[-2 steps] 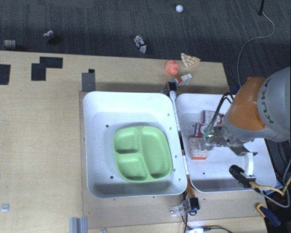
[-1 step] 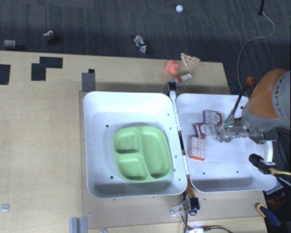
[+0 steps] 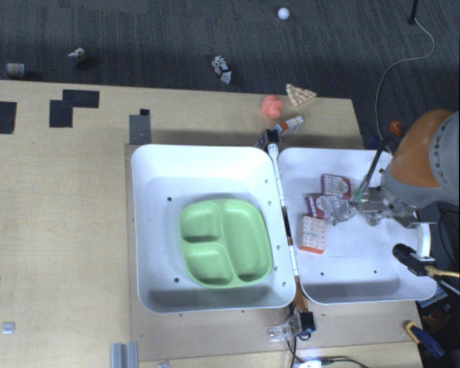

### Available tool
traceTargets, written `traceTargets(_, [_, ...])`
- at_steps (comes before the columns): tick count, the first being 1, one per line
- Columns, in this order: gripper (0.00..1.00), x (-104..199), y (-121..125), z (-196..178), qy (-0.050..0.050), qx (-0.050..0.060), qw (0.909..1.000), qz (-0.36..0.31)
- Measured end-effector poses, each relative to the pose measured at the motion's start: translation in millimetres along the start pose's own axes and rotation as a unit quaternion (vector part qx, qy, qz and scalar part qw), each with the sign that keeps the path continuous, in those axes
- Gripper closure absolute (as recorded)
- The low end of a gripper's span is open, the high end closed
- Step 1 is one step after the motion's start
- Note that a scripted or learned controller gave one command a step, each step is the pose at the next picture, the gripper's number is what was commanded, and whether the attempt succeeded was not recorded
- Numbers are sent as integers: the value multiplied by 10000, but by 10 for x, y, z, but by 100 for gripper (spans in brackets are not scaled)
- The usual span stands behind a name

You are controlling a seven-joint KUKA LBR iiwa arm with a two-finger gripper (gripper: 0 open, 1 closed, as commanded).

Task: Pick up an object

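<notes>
While the gripper (image 3: 346,209) hangs low over the packets (image 3: 325,203) in the right bin (image 3: 359,277), its state beyond telling, the pick looks barely begun, and the next move likely calls for closing on one packet and lifting.

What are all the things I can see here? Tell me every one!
Shallow white plastic bins: two, white, side by side on the bench.
Green divided plastic tray: one, light green, inside the left bin.
Small red-and-white packets: about four, clustered in the right bin.
Round pink ball: one, pink, on the bench behind the bins.
Tan wedge-shaped piece: one, beside the ball.
Small white ball: one, on the dark carpet.
Black patches: several, bench's far left.
Grey robot arm with orange band: one, at right; its hand is over the packets.
</notes>
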State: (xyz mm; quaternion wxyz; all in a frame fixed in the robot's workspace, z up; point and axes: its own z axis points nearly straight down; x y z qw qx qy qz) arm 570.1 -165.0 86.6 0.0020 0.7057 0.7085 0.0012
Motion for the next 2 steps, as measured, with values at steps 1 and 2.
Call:
traceTargets(1, [100,2,23,-122,-7,-32,10000,-22])
traceTargets(2, [0,3,22,-120,-7,-30,10000,-22])
